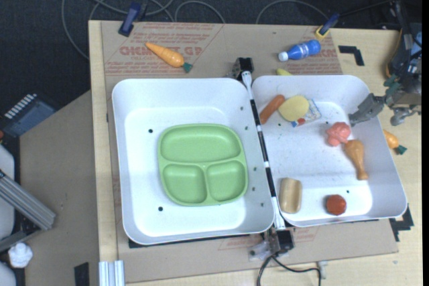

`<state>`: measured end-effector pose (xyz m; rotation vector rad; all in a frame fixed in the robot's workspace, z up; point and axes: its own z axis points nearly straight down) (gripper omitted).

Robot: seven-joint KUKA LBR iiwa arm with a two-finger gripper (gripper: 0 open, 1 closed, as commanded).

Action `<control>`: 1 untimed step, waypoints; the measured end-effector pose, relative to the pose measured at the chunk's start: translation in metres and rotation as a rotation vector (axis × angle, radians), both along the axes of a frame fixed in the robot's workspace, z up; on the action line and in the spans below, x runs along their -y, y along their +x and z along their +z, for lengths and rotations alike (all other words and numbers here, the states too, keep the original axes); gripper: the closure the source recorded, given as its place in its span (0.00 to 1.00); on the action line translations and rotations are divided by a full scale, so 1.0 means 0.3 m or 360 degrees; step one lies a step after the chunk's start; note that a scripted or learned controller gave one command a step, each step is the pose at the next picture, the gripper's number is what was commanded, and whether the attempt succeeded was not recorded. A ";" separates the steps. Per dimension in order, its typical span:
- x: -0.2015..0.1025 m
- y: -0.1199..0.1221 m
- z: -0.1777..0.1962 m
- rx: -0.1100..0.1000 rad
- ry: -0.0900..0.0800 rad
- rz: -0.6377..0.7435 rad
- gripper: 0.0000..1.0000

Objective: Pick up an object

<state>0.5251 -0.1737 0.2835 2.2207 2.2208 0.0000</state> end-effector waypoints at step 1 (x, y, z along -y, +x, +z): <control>0.169 0.131 -0.258 -0.0006 0.0001 -0.0002 0.00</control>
